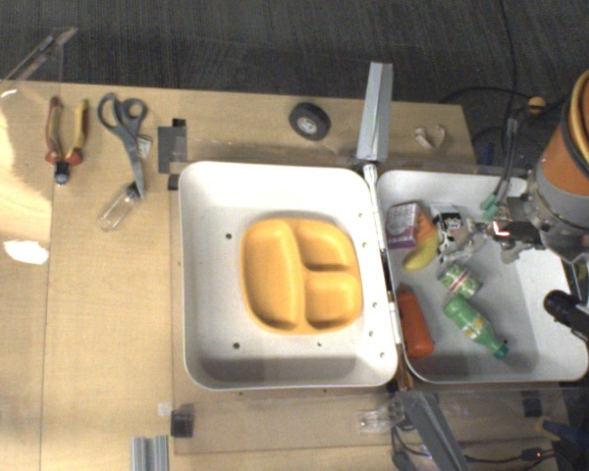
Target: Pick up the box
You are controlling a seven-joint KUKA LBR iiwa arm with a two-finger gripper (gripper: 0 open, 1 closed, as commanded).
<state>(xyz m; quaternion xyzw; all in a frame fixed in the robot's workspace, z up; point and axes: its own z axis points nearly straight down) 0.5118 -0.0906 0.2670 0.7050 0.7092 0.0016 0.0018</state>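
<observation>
At top left of the right bin sits the box, purple, close to the wall it shares with the left bin. Crowding is the main risk: banana touches the box's lower right, so a closing grip may catch it or shove the box into the corner. Wall nearness leaves little room for a finger on that side. Can, green bottle and red bottle lie lower, apart from the box. Gripper hangs just right of the box, over the clutter, nothing visibly between its fingers; can't tell how wide the jaws stand. Arm reaches in from the right, wrist low over the bin. Yellow tray rests in the left bin.
</observation>
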